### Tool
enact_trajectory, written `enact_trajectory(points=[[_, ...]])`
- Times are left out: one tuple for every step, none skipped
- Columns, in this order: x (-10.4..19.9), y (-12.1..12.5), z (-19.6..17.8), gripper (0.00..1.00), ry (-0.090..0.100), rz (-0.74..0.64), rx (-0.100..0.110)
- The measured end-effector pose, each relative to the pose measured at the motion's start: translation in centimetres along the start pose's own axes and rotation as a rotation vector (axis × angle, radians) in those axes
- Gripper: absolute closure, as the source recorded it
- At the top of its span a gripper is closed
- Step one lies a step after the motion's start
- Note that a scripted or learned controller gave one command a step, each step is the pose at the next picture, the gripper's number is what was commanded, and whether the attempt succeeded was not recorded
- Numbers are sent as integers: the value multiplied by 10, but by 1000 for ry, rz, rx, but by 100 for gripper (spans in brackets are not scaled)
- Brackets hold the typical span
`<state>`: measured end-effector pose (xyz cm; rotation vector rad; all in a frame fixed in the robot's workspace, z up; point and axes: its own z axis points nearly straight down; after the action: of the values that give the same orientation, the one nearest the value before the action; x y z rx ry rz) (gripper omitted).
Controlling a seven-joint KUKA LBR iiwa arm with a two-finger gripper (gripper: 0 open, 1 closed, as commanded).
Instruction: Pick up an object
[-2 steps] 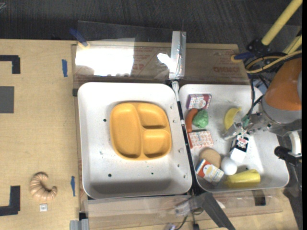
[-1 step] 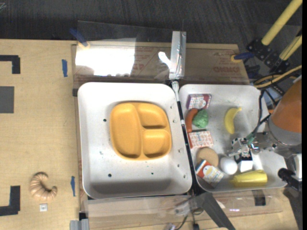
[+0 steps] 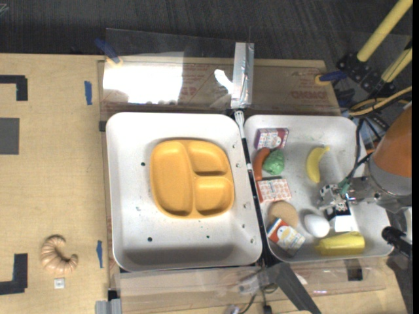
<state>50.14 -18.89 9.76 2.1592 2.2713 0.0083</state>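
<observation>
Arm (image 3: 396, 159) cut off by the right edge; only its orange band and grey wrist are visible. Gripper (image 3: 335, 198): small and cluttered, so the finger spacing cannot be made out. Small packets (image 3: 273, 190) along the right bin's (image 3: 340, 126) left wall: printing too small to read. Yellow poles (image 3: 391, 18) at upper right run out of the frame. Counter (image 3: 46, 195) cropped at the left edge.

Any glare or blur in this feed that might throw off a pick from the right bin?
Camera view: strong glare on the clear sheet behind the bins, washing out detail there. The right bin is evenly lit, and the banana and egg read clearly. The gripper looks small and slightly soft, so its fingers are hard to make out. The arm at the right edge is blurred.
</observation>
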Motion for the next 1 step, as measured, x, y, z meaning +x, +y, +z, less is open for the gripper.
enact_trajectory(points=[[45, 15, -138, 100, 1, 99, 1]])
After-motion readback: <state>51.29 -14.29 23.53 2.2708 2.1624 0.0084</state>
